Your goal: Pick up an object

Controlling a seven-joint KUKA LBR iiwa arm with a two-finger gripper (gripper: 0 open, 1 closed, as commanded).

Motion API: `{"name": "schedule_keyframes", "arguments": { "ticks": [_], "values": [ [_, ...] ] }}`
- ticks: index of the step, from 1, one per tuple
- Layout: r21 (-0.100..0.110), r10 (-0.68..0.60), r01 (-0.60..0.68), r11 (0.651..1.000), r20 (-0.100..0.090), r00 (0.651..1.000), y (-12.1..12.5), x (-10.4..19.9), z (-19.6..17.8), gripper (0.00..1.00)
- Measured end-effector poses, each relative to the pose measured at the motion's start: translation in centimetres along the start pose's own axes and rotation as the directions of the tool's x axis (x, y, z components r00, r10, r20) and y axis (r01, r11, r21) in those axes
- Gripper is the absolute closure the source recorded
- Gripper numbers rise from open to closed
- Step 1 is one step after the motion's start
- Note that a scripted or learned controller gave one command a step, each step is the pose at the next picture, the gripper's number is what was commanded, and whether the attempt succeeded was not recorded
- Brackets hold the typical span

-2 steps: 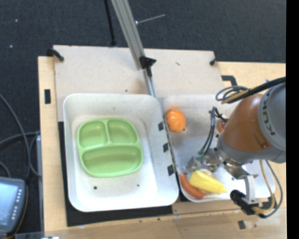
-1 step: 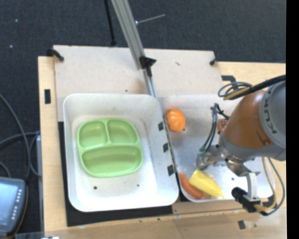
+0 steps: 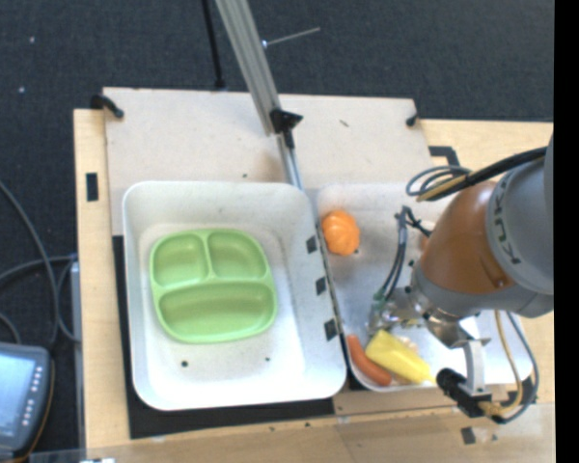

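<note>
Hung low over the right bin (image 3: 367, 205), arm (image 3: 482, 239) hiding its gripper, finger state impossible to tell; yellow corn (image 3: 398, 357) and carrot (image 3: 367, 363) jammed against the near wall, likely causing a glancing miss

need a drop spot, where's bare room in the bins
Left bin: bare floor around the green plate, widest below it. Right bin: a free strip between the orange and the arm; crowded near the corn and carrot.

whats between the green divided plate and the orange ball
In the camera view, bare white floor of the left bin, then the two bins' adjoining walls, lie between the green divided plate and the orange ball. No loose object lies there.
</note>
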State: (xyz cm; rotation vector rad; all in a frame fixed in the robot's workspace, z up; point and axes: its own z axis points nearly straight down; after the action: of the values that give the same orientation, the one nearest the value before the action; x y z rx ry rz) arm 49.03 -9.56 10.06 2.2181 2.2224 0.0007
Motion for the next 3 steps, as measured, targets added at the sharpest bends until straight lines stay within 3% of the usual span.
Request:
{"name": "schedule_keyframes", "arguments": {
  "ticks": [1,2,3],
  "values": [
    [-0.008,-0.006,0.006,1.0,-0.002,1.0,0.2,5.7,-10.5,1.0],
    [0.001,-0.008,0.008,1.0,-0.004,1.0,0.6,14.7,-10.0,1.0],
    [0.0,0.009,-0.009,1.0,0.004,1.0,0.7,6.5,-10.1,1.0]
  ]
}}
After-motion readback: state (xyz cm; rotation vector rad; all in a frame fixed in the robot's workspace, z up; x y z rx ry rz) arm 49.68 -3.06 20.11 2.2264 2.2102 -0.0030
